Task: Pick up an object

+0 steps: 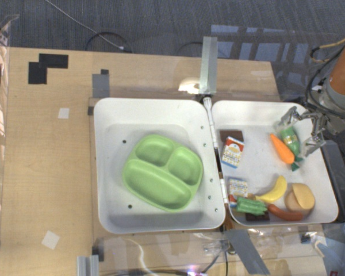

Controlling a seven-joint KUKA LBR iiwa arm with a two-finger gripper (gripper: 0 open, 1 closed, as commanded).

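Surface: two white bins | gripper spread wide, positioned over carrot, probably for grasping | nothing held

Printed white and blue carton near the right bin's left wall, its lettering too small to read, no other legible text anywhere

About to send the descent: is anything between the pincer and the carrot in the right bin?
Nothing visible blocks it. The pincer hangs open over the right bin's far right side, with the carrot just to its left. A green packet lies against the carrot, directly under the pincer, and may get grabbed instead.
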